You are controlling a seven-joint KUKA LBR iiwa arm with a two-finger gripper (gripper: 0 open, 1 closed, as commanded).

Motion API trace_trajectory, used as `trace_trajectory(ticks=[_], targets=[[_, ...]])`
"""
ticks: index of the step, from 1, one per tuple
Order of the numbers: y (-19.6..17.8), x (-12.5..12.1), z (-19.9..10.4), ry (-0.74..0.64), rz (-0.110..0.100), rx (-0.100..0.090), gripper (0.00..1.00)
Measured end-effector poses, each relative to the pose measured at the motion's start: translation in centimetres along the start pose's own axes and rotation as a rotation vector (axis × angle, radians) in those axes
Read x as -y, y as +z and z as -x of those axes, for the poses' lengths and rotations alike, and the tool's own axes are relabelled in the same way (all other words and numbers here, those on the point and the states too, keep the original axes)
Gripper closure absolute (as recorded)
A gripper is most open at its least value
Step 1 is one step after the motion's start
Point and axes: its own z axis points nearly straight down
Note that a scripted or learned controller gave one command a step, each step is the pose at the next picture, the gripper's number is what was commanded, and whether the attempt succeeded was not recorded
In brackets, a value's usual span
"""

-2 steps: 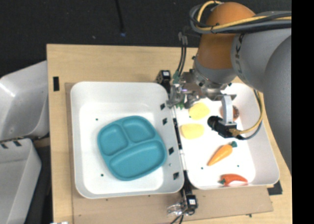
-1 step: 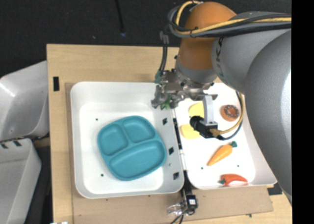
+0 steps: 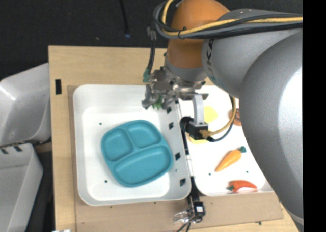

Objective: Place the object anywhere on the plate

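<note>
A blue divided plate (image 3: 136,152) lies flat in the left white bin (image 3: 89,124), with three compartments that hold nothing. My gripper (image 3: 159,98) hangs under the orange wrist band over the far right corner of that bin, just beyond the plate's far edge. It is seen from above and its tip is dark and cluttered. A small green patch shows at its lower end; I cannot tell what it belongs to. In the right bin (image 3: 214,182) lie an orange carrot (image 3: 228,158), a red pepper-like piece (image 3: 241,186) and a yellow object (image 3: 208,119) partly hidden behind the gripper's cable.
The large grey arm covers the right bin's far and right side. A ridge of two bin walls (image 3: 182,160) runs between the bins. White equipment (image 3: 20,109) stands left of the bench. A small black clip (image 3: 193,210) sits at the bench's front edge.
</note>
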Motion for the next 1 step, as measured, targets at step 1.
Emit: trace_trajectory(ticks=[1], targets=[[0.05, 0.03, 0.3, 0.004, -0.002, 0.002, 0.0]])
